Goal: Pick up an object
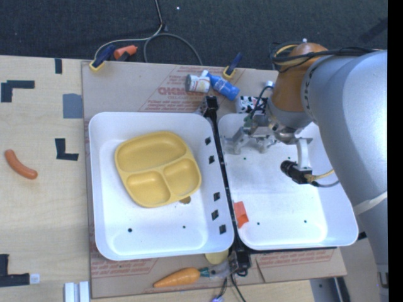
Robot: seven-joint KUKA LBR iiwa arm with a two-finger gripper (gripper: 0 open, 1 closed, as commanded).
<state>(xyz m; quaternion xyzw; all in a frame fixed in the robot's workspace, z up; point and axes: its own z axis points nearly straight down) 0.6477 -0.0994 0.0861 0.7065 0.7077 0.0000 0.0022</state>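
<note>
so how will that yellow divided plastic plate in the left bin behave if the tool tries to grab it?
The yellow three-compartment plastic plate looks rigid and probably light. It lies flat on the left white bin, so it is unlikely to roll or tip. Its wide, low rim gives little to pinch; a push would likely just slide it on the smooth floor.

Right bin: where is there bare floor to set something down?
The shallow white right bin is bare across its near half, past the small orange piece by the divider. Its far end is crowded by the grey arm's pincer.
</note>
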